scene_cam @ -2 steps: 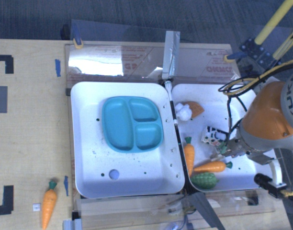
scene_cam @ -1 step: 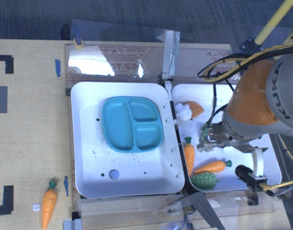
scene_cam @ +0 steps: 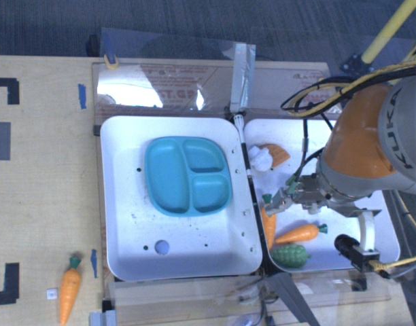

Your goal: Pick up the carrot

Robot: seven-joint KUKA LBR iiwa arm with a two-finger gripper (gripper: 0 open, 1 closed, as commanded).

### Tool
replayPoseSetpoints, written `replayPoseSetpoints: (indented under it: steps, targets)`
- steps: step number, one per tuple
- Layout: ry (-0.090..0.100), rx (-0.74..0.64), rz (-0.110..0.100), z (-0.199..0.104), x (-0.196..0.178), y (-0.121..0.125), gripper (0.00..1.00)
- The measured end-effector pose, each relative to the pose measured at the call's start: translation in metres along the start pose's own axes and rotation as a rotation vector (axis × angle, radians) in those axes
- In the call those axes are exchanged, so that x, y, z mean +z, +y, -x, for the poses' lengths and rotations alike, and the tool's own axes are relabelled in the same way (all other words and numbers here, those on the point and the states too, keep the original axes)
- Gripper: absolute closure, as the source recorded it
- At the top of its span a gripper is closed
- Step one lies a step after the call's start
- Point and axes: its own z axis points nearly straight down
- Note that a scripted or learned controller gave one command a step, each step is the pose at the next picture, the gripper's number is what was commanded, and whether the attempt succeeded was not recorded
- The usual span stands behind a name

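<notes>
One carrot (scene_cam: 298,234) lies just below the fingers (scene_cam: 279,202); their spread is unclear.

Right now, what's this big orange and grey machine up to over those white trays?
A robot arm is reaching from the right over the right-hand white bin, after a toy carrot. Its gripper hangs low near the bin's left wall, above one carrot by that wall; another carrot lies just right of it. Nothing looks lifted yet. The left bin holds a blue divided plate.
</notes>
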Motion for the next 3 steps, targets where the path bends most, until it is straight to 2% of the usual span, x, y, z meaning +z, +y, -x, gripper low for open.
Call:
replayPoseSetpoints:
  steps: [1,2,3]
  targets:
    - [-0.001,-0.055,-0.006,0.065,0.048,-0.003,0.0]
    - [0.0,-0.191,0.002,0.066,0.097,0.0,0.0]
    - [-0.001,-0.384,0.005,0.071,0.097,0.001,0.0]
